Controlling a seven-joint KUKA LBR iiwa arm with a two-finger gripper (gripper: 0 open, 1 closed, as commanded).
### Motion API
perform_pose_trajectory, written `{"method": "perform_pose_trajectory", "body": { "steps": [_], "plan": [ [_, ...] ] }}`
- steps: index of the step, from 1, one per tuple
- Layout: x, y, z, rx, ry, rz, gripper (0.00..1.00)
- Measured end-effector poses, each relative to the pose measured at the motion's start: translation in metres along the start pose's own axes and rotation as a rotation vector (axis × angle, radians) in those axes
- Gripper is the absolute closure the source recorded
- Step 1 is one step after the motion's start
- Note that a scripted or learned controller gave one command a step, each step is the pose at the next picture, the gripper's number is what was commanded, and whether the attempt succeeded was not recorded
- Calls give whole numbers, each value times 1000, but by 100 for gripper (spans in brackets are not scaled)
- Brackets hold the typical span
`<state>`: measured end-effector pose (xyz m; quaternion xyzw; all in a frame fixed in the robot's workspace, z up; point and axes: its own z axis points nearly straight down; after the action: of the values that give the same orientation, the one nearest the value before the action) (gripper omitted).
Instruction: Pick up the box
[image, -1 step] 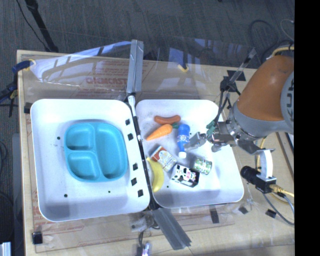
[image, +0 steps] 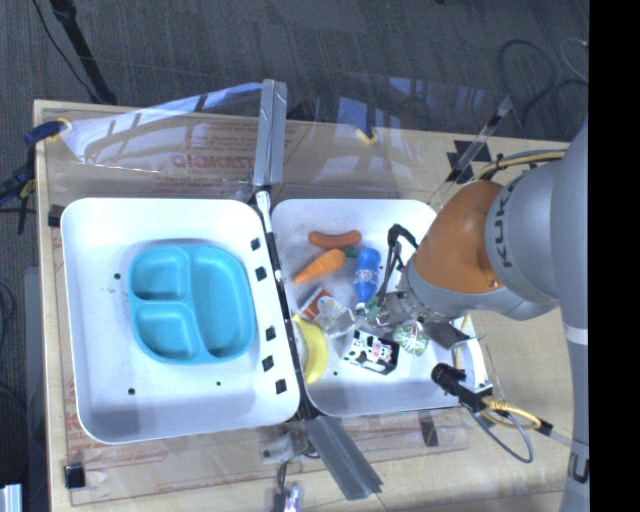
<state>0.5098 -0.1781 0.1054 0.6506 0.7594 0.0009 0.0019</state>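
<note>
The right bin (image: 420, 400) is crowded. A sausage (image: 334, 239) lies near its far wall, with a toy carrot (image: 320, 266) just below it and a blue bottle (image: 367, 272) to the carrot's right. A yellow banana (image: 313, 348) rests against the bin's left wall, and a small red-and-white item (image: 318, 302) sits between the banana and the carrot; what it is cannot be told. Clear crinkled packaging (image: 338, 318) lies in the middle of this clutter.

The box (image: 372, 351), black and white with small printed figures, lies flat near the front of the right bin, to the right of the banana and apart from it. The gripper (image: 388, 316) hangs just above the box's far edge, among the clear packaging and close to the bottle's base. Whether the jaws are spread or closed cannot be told, since the wrist and the orange band (image: 460, 250) cover them from above.

The left bin (image: 100, 400) holds 1 blue divided tray (image: 192, 302) with 3 compartments. Both bins sit on a pale wooden bench (image: 400, 150) with clear sheeting (image: 160, 130) at the back, over a dark carpeted floor (image: 300, 40). Cables (image: 510, 420) trail off the bench at the right.
</note>
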Motion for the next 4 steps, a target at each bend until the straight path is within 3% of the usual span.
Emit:
{"method": "perform_pose_trajectory", "body": {
  "steps": [1, 2, 3, 4],
  "plan": [
    [-7, 40, -32, 7, 2, 56, 0],
    [-42, 70, 15, 7, 1, 275, 0],
    [-42, 70, 15, 6, 1, 275, 0],
    [-40, 71, 5, 8, 2, 268, 100]
  ]
}}
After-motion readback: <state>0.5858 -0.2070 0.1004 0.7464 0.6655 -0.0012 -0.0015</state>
